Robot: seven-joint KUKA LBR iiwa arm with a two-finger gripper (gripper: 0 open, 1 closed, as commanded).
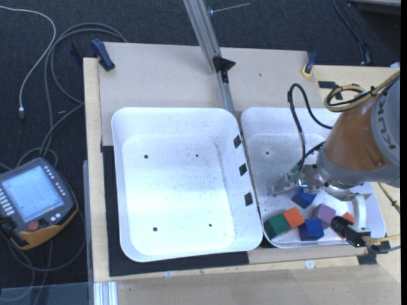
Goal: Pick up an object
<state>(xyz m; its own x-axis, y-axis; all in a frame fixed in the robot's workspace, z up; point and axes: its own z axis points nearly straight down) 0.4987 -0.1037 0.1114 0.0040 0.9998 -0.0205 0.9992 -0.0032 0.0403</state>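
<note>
My gripper (294, 182) hangs low over the right bin (267, 129), at the end of the orange-banded arm that comes in from the right. Just below and to the right of it lies a blue block (304, 199), close to the gripper or touching it; I cannot tell which. Further toward the bin's front edge lie a green block (278, 224), an orange block (294, 216), a second blue block (311, 229) and a purple block (325, 213). A small red-orange piece (347, 219) is partly hidden by the arm's hardware.
The left bin (127, 132) is beside the right one. A metal pole (203, 30) slants down between the bins at the back. Black cables (296, 107) loop over the right bin. A pendant (32, 199) lies at far left.
</note>
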